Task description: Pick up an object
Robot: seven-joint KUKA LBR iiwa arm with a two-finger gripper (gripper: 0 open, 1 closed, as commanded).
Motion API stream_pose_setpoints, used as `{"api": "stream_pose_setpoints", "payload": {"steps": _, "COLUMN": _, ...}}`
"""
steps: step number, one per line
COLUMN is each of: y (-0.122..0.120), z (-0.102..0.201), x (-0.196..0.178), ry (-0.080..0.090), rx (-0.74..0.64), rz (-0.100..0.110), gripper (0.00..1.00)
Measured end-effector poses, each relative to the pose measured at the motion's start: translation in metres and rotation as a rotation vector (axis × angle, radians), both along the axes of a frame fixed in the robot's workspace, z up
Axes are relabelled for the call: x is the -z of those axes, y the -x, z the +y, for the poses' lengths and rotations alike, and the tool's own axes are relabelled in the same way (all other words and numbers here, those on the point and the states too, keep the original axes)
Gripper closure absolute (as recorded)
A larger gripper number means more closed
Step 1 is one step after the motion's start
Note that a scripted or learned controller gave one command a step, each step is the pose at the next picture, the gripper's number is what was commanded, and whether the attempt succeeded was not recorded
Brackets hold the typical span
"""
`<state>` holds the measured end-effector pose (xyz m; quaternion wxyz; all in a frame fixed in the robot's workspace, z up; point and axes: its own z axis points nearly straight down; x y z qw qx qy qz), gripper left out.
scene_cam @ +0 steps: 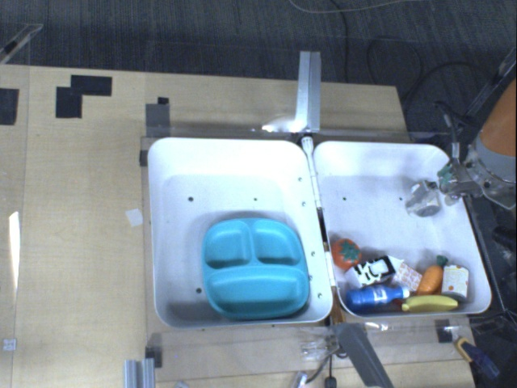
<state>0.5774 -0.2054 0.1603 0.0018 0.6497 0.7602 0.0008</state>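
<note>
The things I can go for lie heaped in the lower right of the frame, along the near wall of the right white plastic bin: a long yellow plastic banana at the very bottom, a blue bottle lying on its side touching its left end, a small orange carrot-shaped toy and a small white box with a red corner just above, a black-and-white crumpled packet, and a round orange-red fruit with a green top at the pile's left. I judge them all light, hard toy pieces, smooth and apt to slip; the banana looks easiest, taken across its narrow middle, though it sits tight against the wall. The hand is up at the right of the frame, over the bin's bare upper part, well apart from the pile and higher in the picture. Whether it is wide or narrow I cannot tell; it reads as a grey blur. In the left white bin lies a sky-blue divided plastic tray. Both bins rest on the pale wooden desk.
</note>
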Motion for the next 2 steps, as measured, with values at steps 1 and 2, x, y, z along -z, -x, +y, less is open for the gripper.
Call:
{"api": "stream_pose_setpoints", "payload": {"steps": 1, "y": -0.010, "z": 0.000, "x": -0.080, "ry": 0.001, "rx": -0.066, "rz": -0.004, "gripper": 0.00}}
{"api": "stream_pose_setpoints", "payload": {"steps": 2, "y": -0.012, "z": 0.001, "x": -0.092, "ry": 0.004, "rx": -0.069, "rz": -0.011, "gripper": 1.00}}
